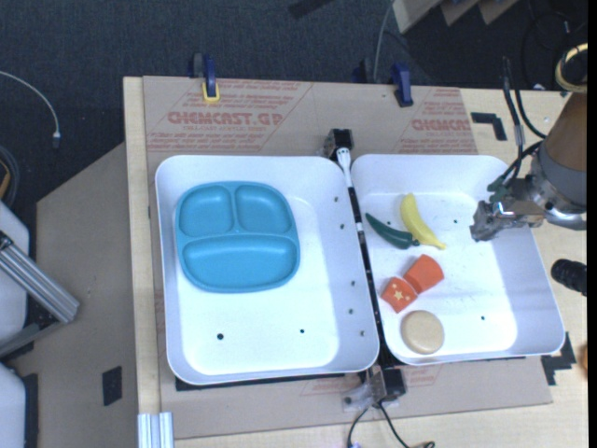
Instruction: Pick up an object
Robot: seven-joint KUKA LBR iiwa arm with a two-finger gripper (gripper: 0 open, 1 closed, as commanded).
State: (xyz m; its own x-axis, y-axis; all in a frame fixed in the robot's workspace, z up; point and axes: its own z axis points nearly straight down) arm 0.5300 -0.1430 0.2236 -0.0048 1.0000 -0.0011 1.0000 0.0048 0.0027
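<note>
over at the right side of the frame, the gripper hangs above the right bin, near that bin's upper right part, with nothing between its fingers; whether they are spread or closed cannot be told, since they read as one small dark cluster. judging from this, the task is at the approach step: no object has been grasped, and the arm has yet to settle over a target. the likeliest things to take lie left of and below the gripper in the same bin: a yellow banana lying at a slant, a dark green pepper just beside it and seemingly touching its left side, an orange-red block lower down that may be two pieces pressed together, and a round tan piece near the bin's lower edge. the banana is nearest, so the next move probably calls for a shift leftward and a descent, with the fingers set across its narrow body and clear of the pepper. it looks smooth, curved and slim, likely a light toy that could roll or slip. the left bin holds a blue divided plate, well apart from the gripper.
</note>
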